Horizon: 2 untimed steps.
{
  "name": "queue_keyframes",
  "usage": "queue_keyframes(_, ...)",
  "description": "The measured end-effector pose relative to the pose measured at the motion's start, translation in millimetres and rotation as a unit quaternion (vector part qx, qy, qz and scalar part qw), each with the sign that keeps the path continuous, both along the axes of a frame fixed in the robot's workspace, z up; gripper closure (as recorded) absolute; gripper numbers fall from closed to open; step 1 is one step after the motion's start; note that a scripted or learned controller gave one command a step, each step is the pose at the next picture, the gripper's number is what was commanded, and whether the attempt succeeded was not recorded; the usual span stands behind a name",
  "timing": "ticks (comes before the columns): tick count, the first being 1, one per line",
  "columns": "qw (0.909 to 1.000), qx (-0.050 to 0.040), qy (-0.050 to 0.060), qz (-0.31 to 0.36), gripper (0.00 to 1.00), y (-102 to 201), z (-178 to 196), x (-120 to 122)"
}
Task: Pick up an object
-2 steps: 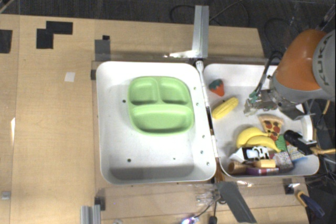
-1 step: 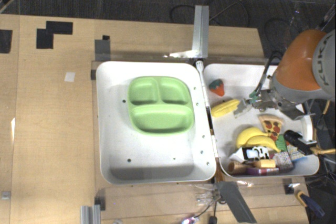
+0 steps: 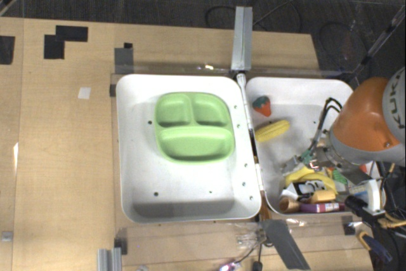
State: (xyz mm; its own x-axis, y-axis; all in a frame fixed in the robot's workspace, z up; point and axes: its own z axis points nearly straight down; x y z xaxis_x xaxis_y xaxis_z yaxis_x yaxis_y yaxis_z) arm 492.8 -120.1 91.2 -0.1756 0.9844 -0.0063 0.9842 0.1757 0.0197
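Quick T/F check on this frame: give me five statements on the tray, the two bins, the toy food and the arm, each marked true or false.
1. The green divided tray lies in the left bin. True.
2. The yellow corn cob lies on the green tray. False: it lies in the right bin, below the strawberry.
3. The strawberry sits near the right bin's upper left corner. True.
4. The arm hangs over the left bin. False: it is over the right bin's right side.
5. Most of the small objects are heaped at the right bin's lower edge, among them a banana. True.
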Motion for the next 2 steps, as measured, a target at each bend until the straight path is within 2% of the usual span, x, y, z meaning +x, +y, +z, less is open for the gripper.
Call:
queue_keyframes(1, 1.0, 0.0002, -0.006, 0.002, 1.0, 2, 12, 4)
queue_keyframes(2, 1.0, 0.0006, 0.006, 0.002, 1.0, -15, 129, -4)
